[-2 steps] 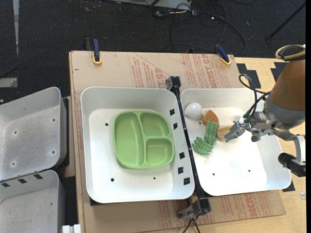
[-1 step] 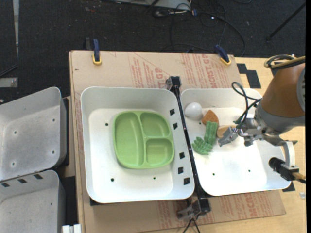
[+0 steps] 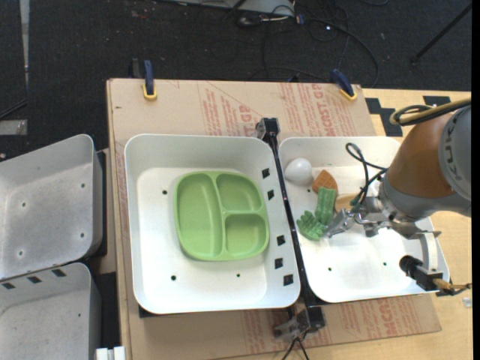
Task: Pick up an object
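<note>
We see a green toy (image 3: 319,214) in the right bin (image 3: 360,280), near that bin's left wall, about midway along it. It is bright green and looks like moulded plastic: a ribbed upright part leans over a wider, frilled base. The gripper (image 3: 339,223) sits just beside its base, low over the bin floor, but we cannot tell whether it is clenched or released, nor whether it touches the toy.

Just above the toy, toward the bin's far left corner, lies a tan wedge-shaped piece (image 3: 325,179), and next to that a smooth white ball (image 3: 298,171), close to the wall. The bin itself is shallow, white and glossy, with rounded corners and small dark dots on its floor.

The left bin (image 3: 150,201) has the same shape and holds a pale green plate (image 3: 222,215) with three sections, lying flat near its middle. A black divider (image 3: 283,208) runs between the bins.

Both bins rest on a brown cardboard sheet (image 3: 210,111) with red print, clipped at its far edge.

The arm (image 3: 427,171) is grey with an orange band.
</note>
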Action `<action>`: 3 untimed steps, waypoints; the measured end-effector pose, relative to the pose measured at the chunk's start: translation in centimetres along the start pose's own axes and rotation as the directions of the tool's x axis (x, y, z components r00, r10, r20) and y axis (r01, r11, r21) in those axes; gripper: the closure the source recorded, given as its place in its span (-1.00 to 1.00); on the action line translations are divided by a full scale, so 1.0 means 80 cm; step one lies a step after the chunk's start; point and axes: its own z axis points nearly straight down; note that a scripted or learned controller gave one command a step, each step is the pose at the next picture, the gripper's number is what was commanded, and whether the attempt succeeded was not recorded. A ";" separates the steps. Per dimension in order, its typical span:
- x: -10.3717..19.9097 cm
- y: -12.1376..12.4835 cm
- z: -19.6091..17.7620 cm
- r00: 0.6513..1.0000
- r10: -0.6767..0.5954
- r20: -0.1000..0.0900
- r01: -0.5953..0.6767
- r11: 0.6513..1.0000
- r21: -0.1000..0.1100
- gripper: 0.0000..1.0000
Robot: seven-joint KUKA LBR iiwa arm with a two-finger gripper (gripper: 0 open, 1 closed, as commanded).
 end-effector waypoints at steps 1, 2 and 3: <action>0.000 0.001 -0.016 1.000 0.002 0.001 -0.002 1.000 -0.004 1.00; -0.002 -0.006 -0.093 1.000 -0.002 0.002 0.002 1.000 -0.008 1.00; -0.007 0.008 -0.158 1.000 -0.004 0.003 0.004 1.000 -0.010 1.00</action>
